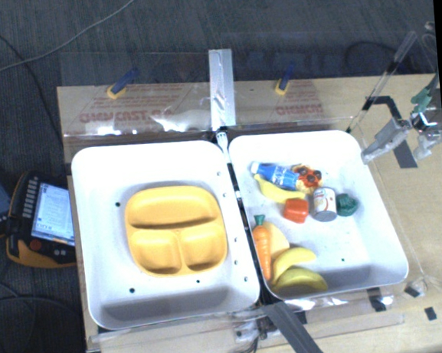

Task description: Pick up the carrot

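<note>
**At the right edge: claw off the bins, carrot in right bin**

Claw [425, 119] hangs over the tabletop [428, 215], outside the right bin [378, 219]; grip state cannot be told. Carrot [262, 247] lies well down-left of the claw, along that bin's left wall, touching a banana [292, 259]. Yellow tray [176, 228] sits farther left, in the left bin [104, 243].

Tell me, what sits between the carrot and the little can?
In the camera view, a small red-orange piece lies between the carrot and the can.
</note>
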Action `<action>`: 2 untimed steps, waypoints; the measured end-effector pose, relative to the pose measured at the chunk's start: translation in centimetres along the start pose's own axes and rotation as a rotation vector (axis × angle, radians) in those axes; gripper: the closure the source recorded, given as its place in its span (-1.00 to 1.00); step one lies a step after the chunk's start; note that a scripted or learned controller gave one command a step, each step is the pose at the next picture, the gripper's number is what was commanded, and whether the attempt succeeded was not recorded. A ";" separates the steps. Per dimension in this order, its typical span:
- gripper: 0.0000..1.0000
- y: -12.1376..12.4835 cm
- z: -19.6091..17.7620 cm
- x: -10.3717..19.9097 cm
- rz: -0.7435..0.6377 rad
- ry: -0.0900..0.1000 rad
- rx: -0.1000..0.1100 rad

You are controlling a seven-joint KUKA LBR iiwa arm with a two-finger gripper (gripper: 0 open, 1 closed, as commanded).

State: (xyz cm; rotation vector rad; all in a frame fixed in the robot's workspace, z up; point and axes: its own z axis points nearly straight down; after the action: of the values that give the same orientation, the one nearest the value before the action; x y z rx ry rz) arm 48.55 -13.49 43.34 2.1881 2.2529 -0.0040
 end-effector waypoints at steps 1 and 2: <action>1.00 0.1 -0.8 -0.2 0.002 -0.005 0.002; -1.00 0.1 -0.8 -0.2 0.003 -0.005 0.002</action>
State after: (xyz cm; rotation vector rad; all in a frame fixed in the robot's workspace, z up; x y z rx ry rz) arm 48.69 -13.68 44.18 2.1896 2.2487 -0.0121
